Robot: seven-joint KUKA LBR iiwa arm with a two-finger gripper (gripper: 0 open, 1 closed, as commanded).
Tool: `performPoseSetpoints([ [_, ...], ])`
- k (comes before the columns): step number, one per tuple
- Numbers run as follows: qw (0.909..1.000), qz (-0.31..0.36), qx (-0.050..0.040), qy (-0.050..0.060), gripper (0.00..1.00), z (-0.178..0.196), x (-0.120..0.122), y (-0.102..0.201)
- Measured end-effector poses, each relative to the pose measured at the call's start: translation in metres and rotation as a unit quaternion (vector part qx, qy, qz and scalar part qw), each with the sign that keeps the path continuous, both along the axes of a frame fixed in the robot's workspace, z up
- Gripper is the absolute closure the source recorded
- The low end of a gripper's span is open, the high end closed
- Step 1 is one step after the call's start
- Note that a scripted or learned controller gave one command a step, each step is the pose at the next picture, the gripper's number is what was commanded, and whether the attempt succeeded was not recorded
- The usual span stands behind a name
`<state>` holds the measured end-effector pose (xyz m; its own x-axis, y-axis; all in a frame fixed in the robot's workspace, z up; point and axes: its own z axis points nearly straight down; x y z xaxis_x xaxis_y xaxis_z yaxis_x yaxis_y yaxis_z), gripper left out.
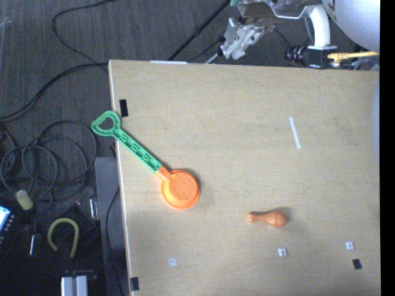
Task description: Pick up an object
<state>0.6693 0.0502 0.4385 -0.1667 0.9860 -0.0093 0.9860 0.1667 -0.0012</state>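
On smooth wood (pixel 247 103): mesh-headed strainer (pixel 154 165), pear-shaped orange piece (pixel 270 217); gripper (pixel 237 42) state unclear.

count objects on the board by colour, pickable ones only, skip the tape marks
Green and orange: 1, the sieve toy with green handle, lying left of centre.
Orange only: 1, the small pear-shaped piece, lower right of the sieve, apart from it.
White: 1, the thin strip, upper right.
Total: 3.
The gripper is above the board's far edge, away from all three.

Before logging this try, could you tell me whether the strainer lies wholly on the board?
No: the strainer's green handle loop overhangs the board's left edge.
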Motion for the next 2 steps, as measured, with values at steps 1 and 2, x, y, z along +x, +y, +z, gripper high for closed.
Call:
performPoseSetpoints([
  [1, 0.9962, 0.087, 0.0027, 0.001, 1.00, -0.005, -0.045, 0.018],
  [2, 0.9974, 0.072, 0.0022, 0.001, 1.00, -0.005, -0.011, 0.043],
])
